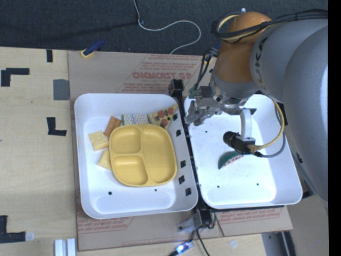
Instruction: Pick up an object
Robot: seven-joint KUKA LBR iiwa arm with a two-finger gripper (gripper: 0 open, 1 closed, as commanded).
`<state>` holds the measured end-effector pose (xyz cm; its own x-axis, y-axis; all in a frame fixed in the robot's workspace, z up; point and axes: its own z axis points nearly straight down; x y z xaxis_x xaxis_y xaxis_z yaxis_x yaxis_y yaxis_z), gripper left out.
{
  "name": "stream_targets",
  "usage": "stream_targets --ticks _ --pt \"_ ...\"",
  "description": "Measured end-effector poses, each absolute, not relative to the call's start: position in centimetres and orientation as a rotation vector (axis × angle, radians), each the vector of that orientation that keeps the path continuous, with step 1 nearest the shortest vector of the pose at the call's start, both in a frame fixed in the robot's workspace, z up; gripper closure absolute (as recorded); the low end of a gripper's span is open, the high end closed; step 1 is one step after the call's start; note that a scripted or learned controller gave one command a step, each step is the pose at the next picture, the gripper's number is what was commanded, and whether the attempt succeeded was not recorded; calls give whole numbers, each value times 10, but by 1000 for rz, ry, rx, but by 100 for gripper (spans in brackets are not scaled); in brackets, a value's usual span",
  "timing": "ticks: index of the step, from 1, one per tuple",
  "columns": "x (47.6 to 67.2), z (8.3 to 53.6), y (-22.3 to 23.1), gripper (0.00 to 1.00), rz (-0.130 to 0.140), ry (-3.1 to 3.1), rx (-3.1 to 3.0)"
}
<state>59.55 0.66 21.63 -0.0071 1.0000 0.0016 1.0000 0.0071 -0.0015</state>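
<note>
Cardboard-lined wooden bench [32,159], white bins [85,143]

Seen from a single fixed camera mounted above the bench [32,143], looking down at a slant. Frames both white bins side by side: left bin [85,143] near the middle of the frame, right bin [277,191] toward the right. Set close enough to show small items in the bins plainly. Takes in dark floor [64,9] along the top edge. Arm [287,63] looms large at upper right, nearest the lens.
</note>
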Motion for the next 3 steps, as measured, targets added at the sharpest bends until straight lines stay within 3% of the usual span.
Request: stream_targets --ticks 1,3 --pt "579 220 33 100 3 -2223 -2216" --pt "586 230 47 100 1 -2223 -2216"
